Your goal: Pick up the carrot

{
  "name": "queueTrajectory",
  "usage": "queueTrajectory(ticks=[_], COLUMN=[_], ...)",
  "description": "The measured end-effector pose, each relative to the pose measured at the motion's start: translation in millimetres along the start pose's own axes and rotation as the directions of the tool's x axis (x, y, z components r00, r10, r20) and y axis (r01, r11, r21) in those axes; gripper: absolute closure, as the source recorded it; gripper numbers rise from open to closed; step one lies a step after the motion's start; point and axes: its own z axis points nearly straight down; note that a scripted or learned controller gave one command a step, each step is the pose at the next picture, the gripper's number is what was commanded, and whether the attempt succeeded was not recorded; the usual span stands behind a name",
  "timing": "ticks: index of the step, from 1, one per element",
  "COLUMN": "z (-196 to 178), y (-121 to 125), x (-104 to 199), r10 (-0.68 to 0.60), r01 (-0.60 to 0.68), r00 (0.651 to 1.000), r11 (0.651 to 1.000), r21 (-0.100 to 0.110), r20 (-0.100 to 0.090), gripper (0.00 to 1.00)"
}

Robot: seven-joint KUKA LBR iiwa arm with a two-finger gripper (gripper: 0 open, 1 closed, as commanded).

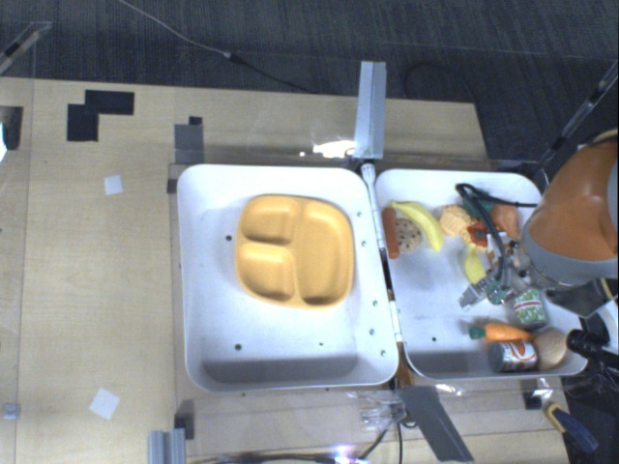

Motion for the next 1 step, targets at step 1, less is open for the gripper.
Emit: queueTrajectory(ticks=[1], z=[61.9], y=[-0.9], x=[-3.4], r10=[-0.361], r01=[0.361], r00=[0.933], r11=[0.933], r21=[-0.003], r20=[0.002], gripper=[1.0])
